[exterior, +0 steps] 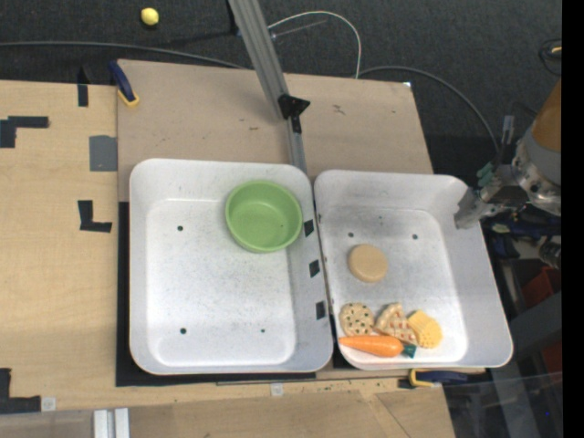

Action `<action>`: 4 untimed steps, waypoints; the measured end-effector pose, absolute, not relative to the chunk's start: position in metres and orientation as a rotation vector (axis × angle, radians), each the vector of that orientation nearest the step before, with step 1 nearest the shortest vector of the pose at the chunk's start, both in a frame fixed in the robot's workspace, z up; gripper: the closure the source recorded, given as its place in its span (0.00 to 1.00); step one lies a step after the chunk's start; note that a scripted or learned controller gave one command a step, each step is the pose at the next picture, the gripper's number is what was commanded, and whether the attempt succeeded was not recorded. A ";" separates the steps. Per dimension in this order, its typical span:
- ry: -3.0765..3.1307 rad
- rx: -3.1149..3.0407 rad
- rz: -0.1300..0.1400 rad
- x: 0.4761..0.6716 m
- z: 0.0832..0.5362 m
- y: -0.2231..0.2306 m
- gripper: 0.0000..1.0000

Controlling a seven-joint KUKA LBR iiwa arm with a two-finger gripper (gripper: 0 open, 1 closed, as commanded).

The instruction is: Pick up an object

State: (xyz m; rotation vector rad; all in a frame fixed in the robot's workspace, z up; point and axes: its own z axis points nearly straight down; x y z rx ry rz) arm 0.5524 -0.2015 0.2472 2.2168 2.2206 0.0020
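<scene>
Right then, you had two shallow white plastic bins side by side on the bench: the left bin (155, 336) and the right bin (474, 308). Your grey two-finger gripper (476, 203) sat over the upper right rim of the right bin, with the orange-banded wrist (552, 121) above it at the frame's edge. Whether that pincer was spread or pressed together, you could not tell; nothing was visibly caught in it.

Your candidates for picking lay mostly in the right bin. A round tan disc-shaped biscuit (368, 264) rested alone near the bin's middle, well apart from the gripper. Along the near edge a cluster was bunched together: a brown spotted round cookie (355, 318), a pale lattice-shaped pretzel piece (392, 318), a yellow corn-like chunk (425, 328), and an orange toy carrot (373, 345) lying flat just in front of them.

In the left bin, a round green plastic bowl (264, 215) stood upright near the upper right corner, close to the wall shared with the right bin.
</scene>
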 end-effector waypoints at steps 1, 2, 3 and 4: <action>2.220 2.216 0.003 0.554 0.300 -0.201 1.00; 2.230 2.215 0.001 0.559 0.297 -0.142 1.00; 2.230 2.217 -0.002 0.565 0.274 -0.092 1.00; 2.229 2.216 -0.001 0.562 0.264 -0.045 1.00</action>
